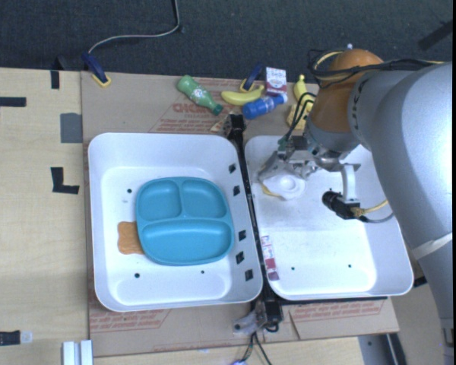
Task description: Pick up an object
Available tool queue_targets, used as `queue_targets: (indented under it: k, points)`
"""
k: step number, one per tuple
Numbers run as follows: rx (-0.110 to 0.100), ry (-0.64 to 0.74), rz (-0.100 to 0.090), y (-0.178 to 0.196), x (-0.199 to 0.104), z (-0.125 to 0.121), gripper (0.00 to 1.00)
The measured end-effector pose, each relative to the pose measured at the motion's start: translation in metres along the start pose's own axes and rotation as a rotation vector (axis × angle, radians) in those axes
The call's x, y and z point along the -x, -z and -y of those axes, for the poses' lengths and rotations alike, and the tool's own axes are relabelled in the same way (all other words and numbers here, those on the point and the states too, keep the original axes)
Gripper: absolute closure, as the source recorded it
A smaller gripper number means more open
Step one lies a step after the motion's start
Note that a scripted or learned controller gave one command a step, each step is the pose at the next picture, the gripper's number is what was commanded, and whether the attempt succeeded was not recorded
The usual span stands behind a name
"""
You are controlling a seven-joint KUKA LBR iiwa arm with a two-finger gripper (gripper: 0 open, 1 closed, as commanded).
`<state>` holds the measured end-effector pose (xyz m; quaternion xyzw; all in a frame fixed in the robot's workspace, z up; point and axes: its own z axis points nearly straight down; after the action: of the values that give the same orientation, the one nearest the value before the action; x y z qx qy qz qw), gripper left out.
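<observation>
Reaching into the right white bin [380, 272] from the right, the grey arm's two-finger gripper [289, 169] hangs low over the bin's upper left part. I cannot tell the state of the pincer. Just under it lies a small pale rounded object [286, 186], whitish with a yellowish edge at its left; it is too blurred to tell its long axis or direction. In the left white bin [106, 204] rests a blue plastic divided plate [185, 220], beside a flat orange piece [127, 238].
</observation>
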<state>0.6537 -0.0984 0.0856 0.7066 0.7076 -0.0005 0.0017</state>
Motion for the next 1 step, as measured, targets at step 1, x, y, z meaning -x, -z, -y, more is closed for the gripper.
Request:
queue_targets:
  k: [1]
  points:
    - [0.001,0.0,0.0,0.0004,-0.0001,0.0111,0.0]
